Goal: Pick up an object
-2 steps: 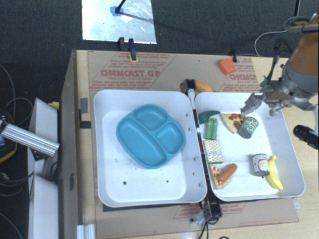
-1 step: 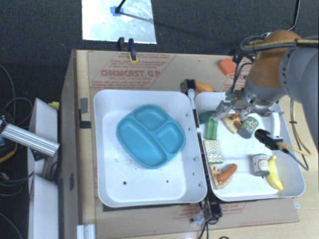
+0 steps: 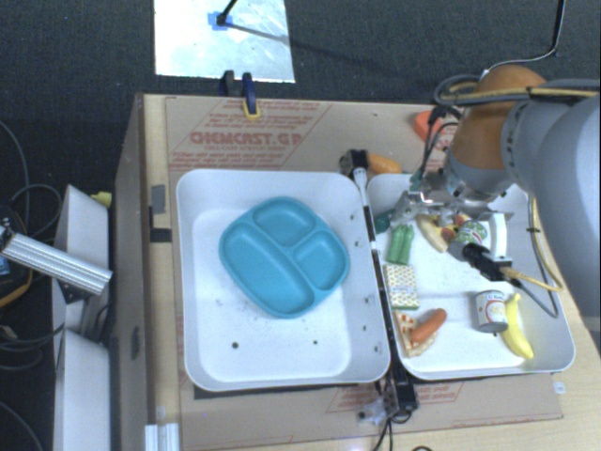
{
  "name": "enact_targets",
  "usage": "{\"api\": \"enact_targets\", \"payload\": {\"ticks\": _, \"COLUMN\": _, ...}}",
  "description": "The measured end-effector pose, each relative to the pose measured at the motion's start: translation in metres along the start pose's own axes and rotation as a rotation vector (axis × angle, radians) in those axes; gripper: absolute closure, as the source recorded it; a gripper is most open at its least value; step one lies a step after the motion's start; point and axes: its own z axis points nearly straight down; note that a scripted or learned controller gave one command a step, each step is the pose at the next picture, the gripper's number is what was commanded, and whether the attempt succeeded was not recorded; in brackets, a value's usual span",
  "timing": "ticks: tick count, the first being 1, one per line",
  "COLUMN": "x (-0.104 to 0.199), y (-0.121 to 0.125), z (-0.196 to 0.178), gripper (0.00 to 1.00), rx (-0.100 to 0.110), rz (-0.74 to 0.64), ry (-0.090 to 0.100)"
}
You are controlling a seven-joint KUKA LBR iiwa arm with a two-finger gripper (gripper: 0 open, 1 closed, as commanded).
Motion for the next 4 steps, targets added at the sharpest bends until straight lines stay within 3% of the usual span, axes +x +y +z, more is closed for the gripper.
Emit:
{"api": "enact_targets", "payload": {"ticks": 1, "x": -0.022, "y": -0.015, "z": 0.008, "gripper": 0.0, "rx": -0.006, "rz": -0.002, "ry": 0.001}}
{"api": "enact_targets", "payload": {"ticks": 2, "x": -0.024, "y": -0.013, "z": -0.005, "gripper": 1.0, "rx": -0.012, "rz": -0.002, "ry": -0.003}}
{"api": "enact_targets", "payload": {"ticks": 3, "x": -0.113, "y": -0.021, "z": -0.064, "gripper": 1.0, "rx": -0.001, "rz": 0.0, "ry": 0.0}}
{"api": "enact_targets", "payload": {"ticks": 4, "x": -0.112, "y": -0.021, "z": -0.063, "gripper": 0.0, "rx": 0.0, "rz": -0.001, "ry": 0.001}}
